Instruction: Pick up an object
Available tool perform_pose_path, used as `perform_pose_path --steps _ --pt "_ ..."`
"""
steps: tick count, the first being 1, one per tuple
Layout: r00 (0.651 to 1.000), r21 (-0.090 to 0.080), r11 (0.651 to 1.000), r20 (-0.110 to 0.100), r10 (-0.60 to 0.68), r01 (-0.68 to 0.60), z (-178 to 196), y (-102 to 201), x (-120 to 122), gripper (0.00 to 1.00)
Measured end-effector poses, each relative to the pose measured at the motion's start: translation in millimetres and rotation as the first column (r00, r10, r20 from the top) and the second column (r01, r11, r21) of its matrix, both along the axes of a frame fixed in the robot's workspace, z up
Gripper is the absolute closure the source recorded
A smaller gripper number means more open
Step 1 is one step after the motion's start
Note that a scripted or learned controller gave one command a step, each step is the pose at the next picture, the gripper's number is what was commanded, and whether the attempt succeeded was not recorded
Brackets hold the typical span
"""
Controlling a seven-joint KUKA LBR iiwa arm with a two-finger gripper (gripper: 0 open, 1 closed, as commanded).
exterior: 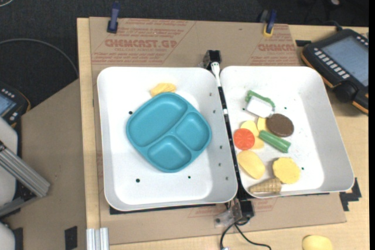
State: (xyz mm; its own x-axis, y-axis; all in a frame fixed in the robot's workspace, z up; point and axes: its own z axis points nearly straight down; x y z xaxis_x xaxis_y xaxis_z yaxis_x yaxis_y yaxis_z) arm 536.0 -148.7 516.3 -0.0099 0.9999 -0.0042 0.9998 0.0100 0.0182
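A blue three-compartment plate (169,132) lies in the left white bin (117,173), with a small yellow toy food piece (162,89) just behind it. The right white bin (316,102) holds several toy foods near its front left: a white and green piece (259,103), a brown disc (280,125), a green cylinder (274,141), a red-orange round piece (244,138), a yellow oval (251,164), a yellow round piece (286,170) and a tan cone (267,186).
A black hand-held controller (343,64) rests off the bench at the right. Blue (113,17) and yellow (269,21) clamps hold the cardboard base at the back. A yellow object (316,242) lies at the bottom right. A metal frame (20,173) stands at left.
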Motion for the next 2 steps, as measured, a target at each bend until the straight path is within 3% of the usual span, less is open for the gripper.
perform_pose_path --steps 1,2 --pt "0.999 0.005 1.0 -0.028 -0.017 0.017 -102.8 -58.1 -18.0 1.0" --pt "1.0 -0.004 1.0 -0.002 -0.013 0.013 27.6 -77.1 -58.6 1.0"
